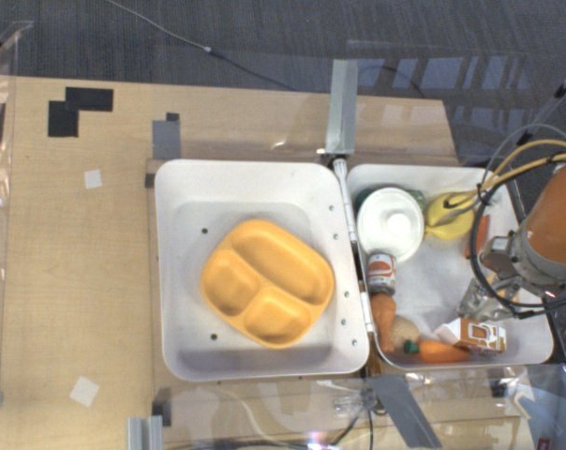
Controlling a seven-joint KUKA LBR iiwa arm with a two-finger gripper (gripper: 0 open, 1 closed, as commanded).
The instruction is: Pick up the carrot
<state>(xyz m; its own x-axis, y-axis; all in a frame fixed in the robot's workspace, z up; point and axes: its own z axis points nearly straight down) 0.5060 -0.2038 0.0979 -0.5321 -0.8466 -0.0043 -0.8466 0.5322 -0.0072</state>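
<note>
The carrot [440,351] lies flat at the near edge of the right bin [536,350], its long axis running left to right, green stem end toward the left, orange body toward the right. Just beyond its right end sits a small carton [484,337]. The hand [484,293] hangs above that carton, off to the carrot's right; I cannot tell how its grip stands. A yellow divided plate [267,281] fills the left bin [175,251].
</note>
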